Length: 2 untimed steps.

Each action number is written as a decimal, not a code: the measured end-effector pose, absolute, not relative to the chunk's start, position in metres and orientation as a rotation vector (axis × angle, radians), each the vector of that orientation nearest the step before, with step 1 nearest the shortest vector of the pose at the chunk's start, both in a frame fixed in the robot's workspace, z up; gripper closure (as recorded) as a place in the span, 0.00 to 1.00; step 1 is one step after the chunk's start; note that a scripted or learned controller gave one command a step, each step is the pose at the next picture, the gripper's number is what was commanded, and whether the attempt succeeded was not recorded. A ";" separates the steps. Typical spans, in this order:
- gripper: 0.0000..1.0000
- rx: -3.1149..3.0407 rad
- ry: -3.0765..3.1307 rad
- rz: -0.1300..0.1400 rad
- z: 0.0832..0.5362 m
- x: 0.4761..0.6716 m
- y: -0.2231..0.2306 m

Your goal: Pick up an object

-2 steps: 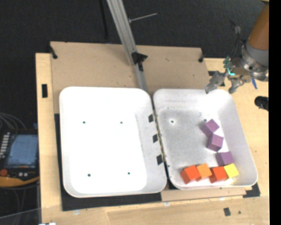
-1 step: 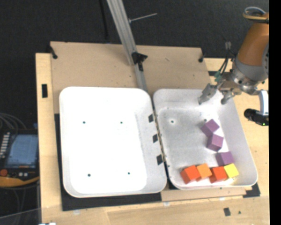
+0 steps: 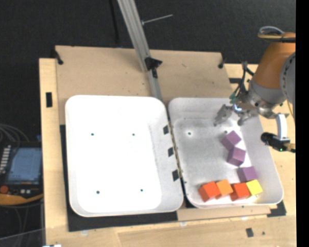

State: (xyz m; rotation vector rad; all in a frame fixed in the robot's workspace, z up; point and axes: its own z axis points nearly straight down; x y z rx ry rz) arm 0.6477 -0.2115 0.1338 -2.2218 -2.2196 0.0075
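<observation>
We noted the worktop (image 3: pixel 108 73) carrying two white bins. The left bin (image 3: pixel 116 153) held no blocks; the right bin (image 3: pixel 195 148) held them all. The arm (image 3: pixel 273 71) reached over its far corner. The pincer (image 3: pixel 232 115) hung spread, pinching nothing, just beyond the purple blocks (image 3: pixel 233 147). Orange blocks (image 3: pixel 224 190) and a yellow block (image 3: pixel 254 188) lay along the near wall. Judged: nothing lifted yet; descent, closure and lift remained.

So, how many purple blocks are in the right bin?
3. One purple block lies just below the claw, a second sits right under it, and a third is lower, next to the yellow block. None looks hidden.
</observation>
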 end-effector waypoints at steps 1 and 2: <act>0.00 -2.224 -2.220 0.005 0.096 0.648 -0.213; 1.00 -2.229 -2.224 -0.002 0.110 0.649 -0.214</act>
